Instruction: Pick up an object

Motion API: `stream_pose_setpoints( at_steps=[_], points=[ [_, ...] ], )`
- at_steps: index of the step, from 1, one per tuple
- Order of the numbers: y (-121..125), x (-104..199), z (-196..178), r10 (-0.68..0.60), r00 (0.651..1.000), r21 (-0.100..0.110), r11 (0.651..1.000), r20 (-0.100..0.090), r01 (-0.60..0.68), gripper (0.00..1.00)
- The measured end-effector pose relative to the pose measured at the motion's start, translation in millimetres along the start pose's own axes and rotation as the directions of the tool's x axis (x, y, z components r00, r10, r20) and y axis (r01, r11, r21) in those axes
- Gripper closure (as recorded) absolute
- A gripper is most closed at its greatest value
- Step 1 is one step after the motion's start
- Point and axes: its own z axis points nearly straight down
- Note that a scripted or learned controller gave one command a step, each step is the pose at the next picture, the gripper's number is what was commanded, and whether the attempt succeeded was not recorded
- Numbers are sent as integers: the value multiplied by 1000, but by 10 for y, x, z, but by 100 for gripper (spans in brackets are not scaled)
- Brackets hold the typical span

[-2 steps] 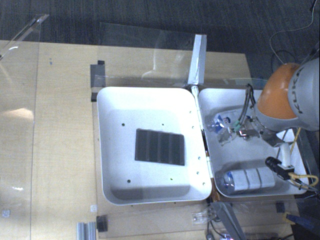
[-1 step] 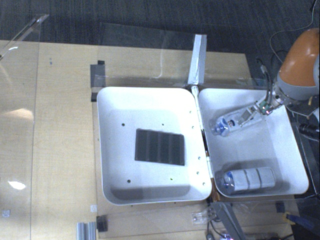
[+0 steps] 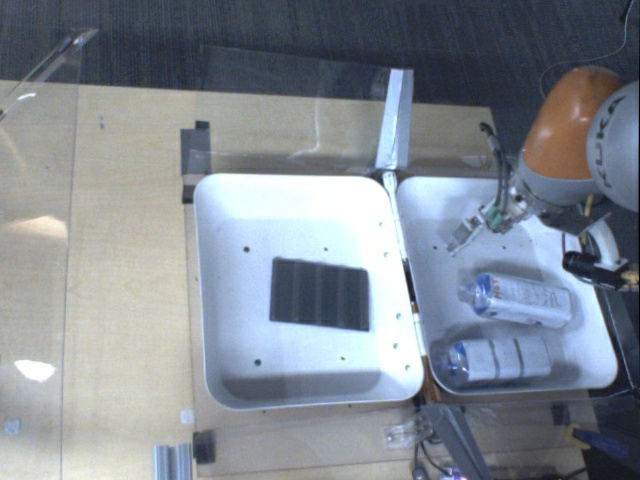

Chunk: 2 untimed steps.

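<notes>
In the right bin (image 3: 440,203) lie two clear plastic bottles on their sides. One bottle with a blue cap and white label (image 3: 520,301) is in the middle right, and a greyer bottle (image 3: 497,360) rests along the front wall. My gripper (image 3: 467,233) hangs over the bin's back half, above and left of the labelled bottle and apart from it. A dark ribbed rectangular pad (image 3: 320,293) lies flat in the middle of the left bin (image 3: 230,208).
The arm's orange band (image 3: 568,133) and grey wrist lean in over the right bin's back right corner. A metal divider post (image 3: 393,123) stands behind the seam between the bins. Cables and black fittings (image 3: 598,266) sit at the right rim.
</notes>
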Motion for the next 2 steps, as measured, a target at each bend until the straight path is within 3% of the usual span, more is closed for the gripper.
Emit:
stream_pose_setpoints(
  at_steps=[1, 2],
  points=[
    [-623, 307, 299, -91, 996, 2, 996, -3, 91, 0],
    [-615, 923, -223, -238, 971, 1, 971, -3, 238, 0]
  ],
)
